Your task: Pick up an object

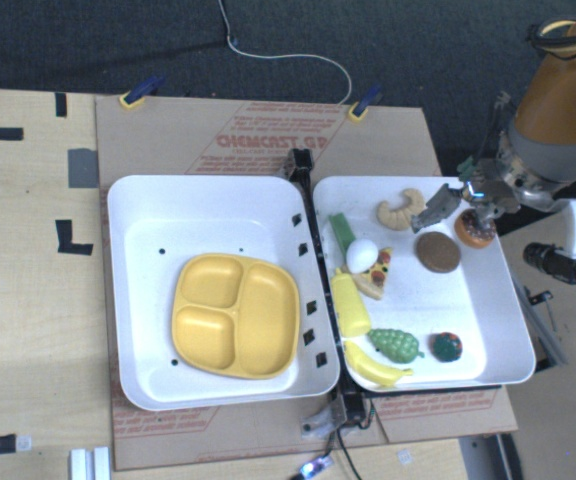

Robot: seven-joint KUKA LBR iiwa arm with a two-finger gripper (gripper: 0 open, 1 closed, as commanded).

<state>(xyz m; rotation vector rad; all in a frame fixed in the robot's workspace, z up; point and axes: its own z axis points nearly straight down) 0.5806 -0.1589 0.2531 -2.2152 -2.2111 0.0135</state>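
The likeliest target is the croissant-shaped toy (400,210), a tan crescent lying near the far wall of the right bin (503,313), its curve opening toward the bin's near side and its long axis running roughly across the bin. The gripper (446,206) hovers just beside it on the right, low over the far right corner; one dark finger (434,210) slants down and left toward the croissant's right tip. Nothing shows between the fingers, and whether they are spread or closed cannot be told from this angle. So the croissant lies to the view's left of the fingers, and a short shift that way would probably be needed before any closing.

Just in front of the gripper sits a brown disc (437,252), and to its right a small orange-brown donut-like toy (475,230), both about as close as the croissant. Farther off, along the bin's left side, lie a green stick (341,232), a white egg (362,256), a pizza slice (375,276), a yellow block (349,306), a green bumpy fruit (394,344), a banana (376,371) and a small red-and-green fruit (447,347). The left bin (138,268) holds a yellow divided plate (236,315).
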